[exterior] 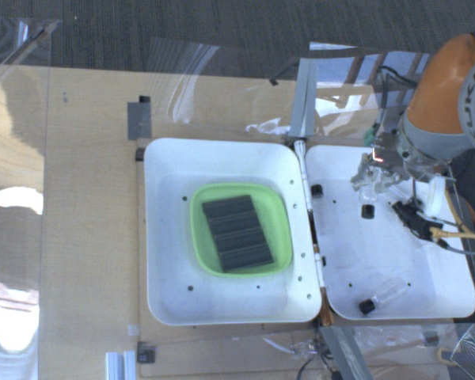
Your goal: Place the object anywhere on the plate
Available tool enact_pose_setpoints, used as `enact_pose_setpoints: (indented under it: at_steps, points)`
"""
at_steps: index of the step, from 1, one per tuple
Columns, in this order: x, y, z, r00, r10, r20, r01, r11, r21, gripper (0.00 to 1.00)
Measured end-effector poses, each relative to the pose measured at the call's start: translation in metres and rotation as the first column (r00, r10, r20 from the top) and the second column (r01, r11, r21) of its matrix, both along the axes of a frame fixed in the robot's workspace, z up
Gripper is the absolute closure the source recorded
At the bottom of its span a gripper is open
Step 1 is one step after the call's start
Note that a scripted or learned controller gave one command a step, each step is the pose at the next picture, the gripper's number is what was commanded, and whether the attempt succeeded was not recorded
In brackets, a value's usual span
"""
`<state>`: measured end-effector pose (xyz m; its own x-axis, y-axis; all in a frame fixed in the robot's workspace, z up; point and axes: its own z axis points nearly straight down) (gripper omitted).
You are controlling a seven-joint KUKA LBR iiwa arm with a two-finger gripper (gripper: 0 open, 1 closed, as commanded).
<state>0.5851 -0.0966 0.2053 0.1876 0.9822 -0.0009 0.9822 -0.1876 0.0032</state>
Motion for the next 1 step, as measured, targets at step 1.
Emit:
enact_pose_setpoints:
  at_steps: [1]
  points:
    - [-0.0423,0.0896,-0.0239,0.998,0.06,-0.005,-0.06,0.998,0.002,1.0]
